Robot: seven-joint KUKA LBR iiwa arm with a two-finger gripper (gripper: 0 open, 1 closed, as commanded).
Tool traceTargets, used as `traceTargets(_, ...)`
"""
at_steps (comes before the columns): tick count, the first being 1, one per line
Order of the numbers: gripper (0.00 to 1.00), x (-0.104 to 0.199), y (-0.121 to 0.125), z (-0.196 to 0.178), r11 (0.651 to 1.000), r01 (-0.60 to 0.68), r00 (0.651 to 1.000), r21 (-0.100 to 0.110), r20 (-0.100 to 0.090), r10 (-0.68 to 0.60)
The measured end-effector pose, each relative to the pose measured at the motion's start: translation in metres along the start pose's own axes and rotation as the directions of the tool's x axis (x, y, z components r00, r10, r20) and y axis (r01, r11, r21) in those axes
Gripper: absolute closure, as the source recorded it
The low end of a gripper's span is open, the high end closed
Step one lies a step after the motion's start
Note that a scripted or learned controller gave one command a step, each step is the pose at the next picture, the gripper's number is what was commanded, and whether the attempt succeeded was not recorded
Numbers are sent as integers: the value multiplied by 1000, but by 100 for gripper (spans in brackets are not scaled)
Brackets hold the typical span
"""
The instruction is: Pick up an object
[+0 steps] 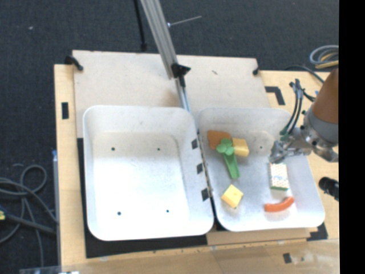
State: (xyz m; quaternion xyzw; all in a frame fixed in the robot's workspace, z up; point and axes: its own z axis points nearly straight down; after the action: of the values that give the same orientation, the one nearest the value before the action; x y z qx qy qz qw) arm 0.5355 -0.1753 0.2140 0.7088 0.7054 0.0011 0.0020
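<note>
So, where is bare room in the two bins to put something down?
The left bin has a wide bare floor from wall to wall. In the right bin, bare strips lie between the yellow block and the orange piece, and along its far wall. It is crowded around the green piece and under the gripper, above the white box.

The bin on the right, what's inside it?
Inside the right bin: an orange block, a green toy, two yellow blocks, a white speckled block and an orange-red curved piece. The hand covers a patch of floor, hiding whatever's beneath.
</note>
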Motion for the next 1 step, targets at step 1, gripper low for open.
traceTargets(1,100,51,20,-11,1000,13,1000,1,-2,-13)
